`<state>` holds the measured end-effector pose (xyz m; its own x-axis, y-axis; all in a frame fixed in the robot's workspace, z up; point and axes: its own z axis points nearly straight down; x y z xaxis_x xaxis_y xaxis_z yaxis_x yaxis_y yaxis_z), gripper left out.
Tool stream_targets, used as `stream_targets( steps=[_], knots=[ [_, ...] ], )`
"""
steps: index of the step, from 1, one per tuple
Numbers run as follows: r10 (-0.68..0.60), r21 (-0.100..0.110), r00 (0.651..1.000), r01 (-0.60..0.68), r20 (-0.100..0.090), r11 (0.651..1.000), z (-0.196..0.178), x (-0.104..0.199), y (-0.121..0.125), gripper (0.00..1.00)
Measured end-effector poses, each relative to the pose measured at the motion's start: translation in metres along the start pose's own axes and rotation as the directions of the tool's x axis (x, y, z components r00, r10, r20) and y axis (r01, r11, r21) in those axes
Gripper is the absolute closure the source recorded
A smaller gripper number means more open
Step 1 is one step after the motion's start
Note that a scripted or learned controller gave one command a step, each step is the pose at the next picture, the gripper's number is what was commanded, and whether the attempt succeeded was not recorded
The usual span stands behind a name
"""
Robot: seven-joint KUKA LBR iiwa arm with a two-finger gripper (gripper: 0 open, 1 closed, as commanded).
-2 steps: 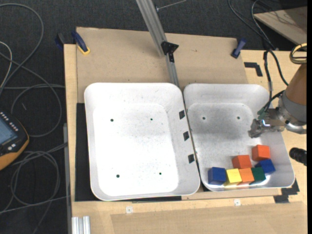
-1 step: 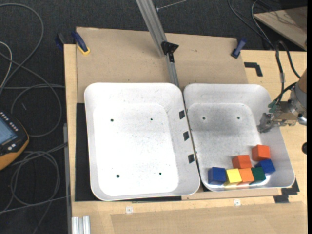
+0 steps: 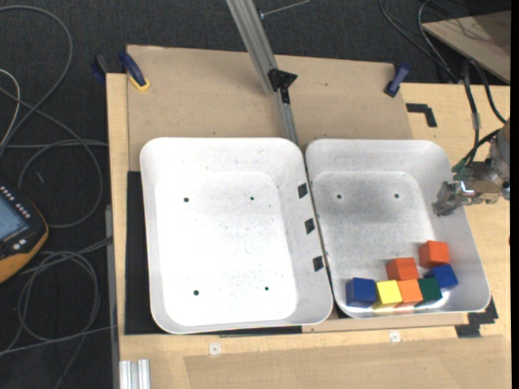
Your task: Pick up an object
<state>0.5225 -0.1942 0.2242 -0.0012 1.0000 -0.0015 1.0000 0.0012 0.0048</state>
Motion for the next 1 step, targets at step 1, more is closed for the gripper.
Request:
stream_targets(
  steps=[1],
  knots=[
    [-0.005,0.003,1.0,0.005,-0.004,1.0,-0.0126,0.0513,0.0012,1.0]
  ],
)
